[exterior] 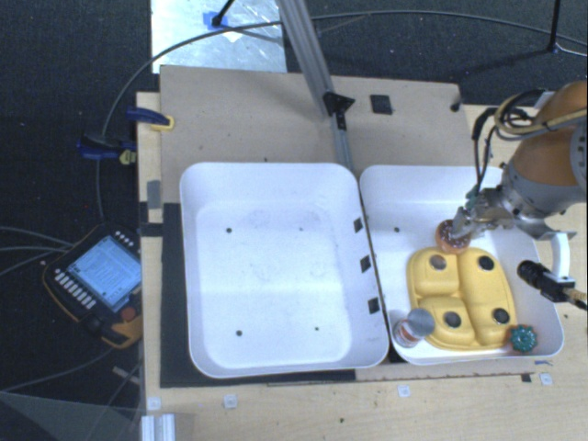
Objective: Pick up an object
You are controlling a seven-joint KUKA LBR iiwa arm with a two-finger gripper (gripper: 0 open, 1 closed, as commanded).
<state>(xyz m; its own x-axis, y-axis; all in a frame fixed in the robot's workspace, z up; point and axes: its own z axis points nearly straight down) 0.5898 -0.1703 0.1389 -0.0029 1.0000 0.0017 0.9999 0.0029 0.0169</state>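
While the gripper (457, 232) hovers at a brownish ring (449, 238) — perhaps touching — jaw state unclear, ring's axis unreadable.

Dark speckled floor (55, 44) surrounds a tan bench (276, 118), with cables (119, 108) trailing.

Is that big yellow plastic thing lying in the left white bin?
No, the lumpy yellow plastic object lies in the right white bin, beside the left white bin.
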